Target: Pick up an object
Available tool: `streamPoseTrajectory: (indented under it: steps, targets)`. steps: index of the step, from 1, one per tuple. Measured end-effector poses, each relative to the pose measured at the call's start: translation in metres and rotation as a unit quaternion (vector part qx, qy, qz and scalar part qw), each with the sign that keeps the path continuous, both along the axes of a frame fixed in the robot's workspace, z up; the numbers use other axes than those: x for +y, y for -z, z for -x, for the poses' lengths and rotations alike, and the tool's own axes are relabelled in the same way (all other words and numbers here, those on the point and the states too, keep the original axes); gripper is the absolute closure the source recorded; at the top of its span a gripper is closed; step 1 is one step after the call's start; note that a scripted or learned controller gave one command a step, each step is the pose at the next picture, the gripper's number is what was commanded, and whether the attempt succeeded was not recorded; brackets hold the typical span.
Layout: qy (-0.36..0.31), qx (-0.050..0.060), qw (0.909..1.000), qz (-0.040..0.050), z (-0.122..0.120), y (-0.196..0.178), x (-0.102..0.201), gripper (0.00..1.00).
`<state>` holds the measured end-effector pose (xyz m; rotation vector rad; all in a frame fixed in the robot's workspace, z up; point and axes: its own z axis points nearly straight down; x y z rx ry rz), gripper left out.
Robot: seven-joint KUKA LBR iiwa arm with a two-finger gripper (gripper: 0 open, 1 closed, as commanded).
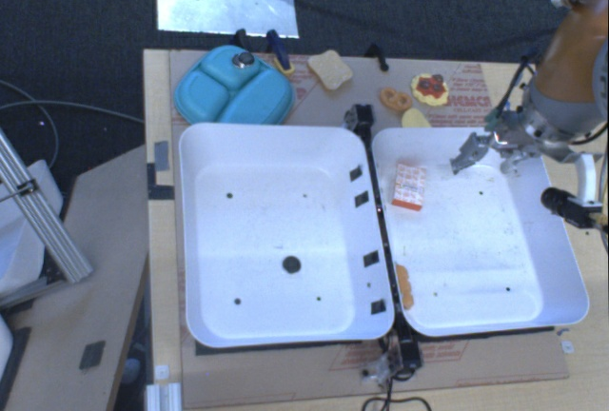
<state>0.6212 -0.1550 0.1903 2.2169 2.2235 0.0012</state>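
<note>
We are looking first at the near edge of the right bin, where a small tan piece is lying tucked against the divider between the bins, its long axis running roughly along that divider. Further back, in the upper left part of the same bin, the red-and-white packet is lying flat on the floor, and we are taking it as the likeliest thing to pick: it is sitting apart from the walls with bare floor around it. Its long axis is running nearly front to back, tilted only slightly, with the red end pointing toward us and the white end pointing away. Further back and to the right, the gripper is hanging over the far part of the bin, its two fingers spread apart with nothing between them. From the gripper, the packet is lying to the left and a little nearer to us, close but not beneath it. In our judgement the coming move is turning on that offset: the arm is needing to shift left and forward, then close across the packet's short side. Behind the bins, a blue tray, a bread slice and other toy foods are resting on the bench.
</note>
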Motion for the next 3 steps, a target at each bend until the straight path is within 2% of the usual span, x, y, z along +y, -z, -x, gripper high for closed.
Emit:
streamPoseTrajectory:
  steps: [1, 2, 3]
  targets:
    - [0.004, -0.002, 1.0, 0.0001, 0.041, 0.108, -0.054, 0.0]
    - [-0.006, -0.007, 1.0, -0.0015, 0.03, -0.018, 0.051, 0.0]
    - [-0.003, 0.0, 1.0, -0.0004, -0.033, 0.101, 0.071, 0.0]
